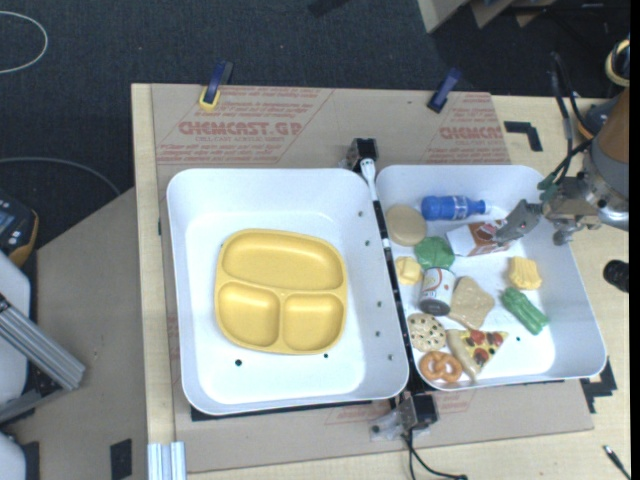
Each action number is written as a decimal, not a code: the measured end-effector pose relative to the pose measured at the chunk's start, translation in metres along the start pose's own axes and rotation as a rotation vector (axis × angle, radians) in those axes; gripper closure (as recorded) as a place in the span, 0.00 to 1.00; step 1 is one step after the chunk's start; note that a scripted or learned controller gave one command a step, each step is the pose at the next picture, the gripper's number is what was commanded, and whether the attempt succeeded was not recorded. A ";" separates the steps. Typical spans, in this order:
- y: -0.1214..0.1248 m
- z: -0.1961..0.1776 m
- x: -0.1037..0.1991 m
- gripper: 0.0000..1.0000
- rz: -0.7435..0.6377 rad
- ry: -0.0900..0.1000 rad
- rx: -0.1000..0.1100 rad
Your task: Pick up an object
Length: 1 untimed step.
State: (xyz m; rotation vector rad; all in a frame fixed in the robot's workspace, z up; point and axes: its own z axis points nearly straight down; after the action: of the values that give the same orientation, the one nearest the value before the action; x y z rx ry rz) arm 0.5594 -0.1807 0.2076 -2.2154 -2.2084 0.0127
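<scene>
Nearest the camera, along the front edge of the right bin [585, 340], toy foods lie packed together: a pretzel [441, 369], a pizza slice [482, 345] and a cookie [427, 331], with a slice of bread [471, 302], a small can [436, 289] and a green pickle [524, 310] just behind. They sit loose and jumbled, probably tipped in as candidates for picking. In the left bin [190, 268] rests a yellow divided plate [281, 290], likely a place for sorted items. Farther back are a cheese cube [524, 272], a green piece [434, 251], a tan round [406, 224] and a blue bottle [452, 207]. The gripper [522, 218] hangs over the bin's far right area, beside a red-and-white packet [482, 236]; whether its fingers are parted or closed cannot be told, and nothing is seen between them. It seems poised to descend there, though its target is uncertain.
</scene>
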 end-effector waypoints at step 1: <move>0.003 -0.008 0.000 0.00 -0.003 -0.003 -0.014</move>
State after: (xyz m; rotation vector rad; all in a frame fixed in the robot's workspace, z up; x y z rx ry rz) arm 0.5625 -0.1804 0.2154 -2.2204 -2.2210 0.0008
